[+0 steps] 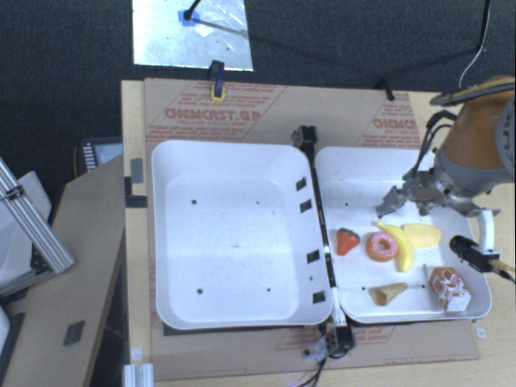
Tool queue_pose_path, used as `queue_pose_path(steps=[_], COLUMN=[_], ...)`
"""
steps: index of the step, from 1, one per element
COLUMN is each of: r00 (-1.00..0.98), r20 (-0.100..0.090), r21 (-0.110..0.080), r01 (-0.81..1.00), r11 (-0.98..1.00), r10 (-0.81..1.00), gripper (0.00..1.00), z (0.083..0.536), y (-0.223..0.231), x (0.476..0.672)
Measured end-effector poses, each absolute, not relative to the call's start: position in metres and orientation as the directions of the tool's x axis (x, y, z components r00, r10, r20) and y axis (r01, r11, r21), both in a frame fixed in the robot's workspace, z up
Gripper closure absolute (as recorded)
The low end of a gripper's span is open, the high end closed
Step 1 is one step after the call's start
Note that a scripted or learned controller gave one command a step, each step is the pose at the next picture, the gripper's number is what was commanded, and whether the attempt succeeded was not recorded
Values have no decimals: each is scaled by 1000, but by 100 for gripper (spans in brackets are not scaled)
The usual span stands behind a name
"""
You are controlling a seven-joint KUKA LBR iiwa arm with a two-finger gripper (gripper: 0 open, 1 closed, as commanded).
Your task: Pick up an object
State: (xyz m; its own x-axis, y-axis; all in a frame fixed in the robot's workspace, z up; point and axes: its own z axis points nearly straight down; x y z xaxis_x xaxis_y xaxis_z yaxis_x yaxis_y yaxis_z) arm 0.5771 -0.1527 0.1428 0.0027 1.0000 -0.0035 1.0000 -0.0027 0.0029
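Observation:
The right bin (355,172) holds several toy foods. A red strawberry (347,240) lies near its left wall, with an orange donut (382,247) beside it and a yellow banana (401,247) leaning against the donut. A pale yellow piece (422,235) rests to the right of the banana. At the front are a tan cone (389,293) and a red-and-white boxed piece (448,289). My gripper (407,206) hovers just above and behind the banana, with its grey fingers (389,204) spread open and nothing between them.
The left bin (234,168) adjoins the right one along a black-clipped divider (316,216). Both stand on a cardboard sheet (210,111). A black part of the arm (474,252) overhangs the right bin's right edge.

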Motion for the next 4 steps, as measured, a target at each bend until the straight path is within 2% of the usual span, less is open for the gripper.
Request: queue_pose_path(steps=[1,2,3,4], r00=[-1,-13,-3,6], r20=[-1,2,0,-4], r21=[6,5,2,0], r01=[1000,1000,1000,1000], r11=[1,13,3,-6], r10=[1000,1000,1000,1000], gripper=[100,100,0,0], z=[153,186,184,168], y=[-149,-67,-73,-143], x=[579,591,589,569])
